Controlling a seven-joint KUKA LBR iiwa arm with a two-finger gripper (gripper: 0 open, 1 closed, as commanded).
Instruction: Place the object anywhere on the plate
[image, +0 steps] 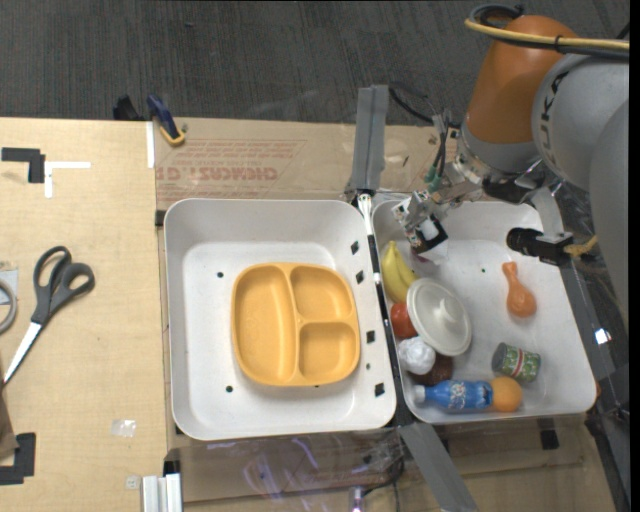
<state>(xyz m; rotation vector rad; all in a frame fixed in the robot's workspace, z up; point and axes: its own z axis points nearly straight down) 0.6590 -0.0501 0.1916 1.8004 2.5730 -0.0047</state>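
Note:
A yellow plate (297, 323) with three compartments lies in the middle of the left bin (190, 300), and nothing is on it. My gripper (424, 231) hangs low over the back left corner of the right bin (570, 330), just above the top end of a yellow banana (397, 272). The arm comes down to it from the upper right. Whether anything is between the gripper's tips cannot be made out. Other objects in the right bin are an orange drumstick-shaped toy (517, 289), a white bowl (439, 316) and a green can (516, 361).
Along the right bin's front lie a blue bottle (455, 396), an orange ball (507, 394), a white lump (416, 354) and a red piece (402, 318). Scissors (48, 290) rest on the wooden bench at left. A grey divider bar (369, 140) stands behind the bins.

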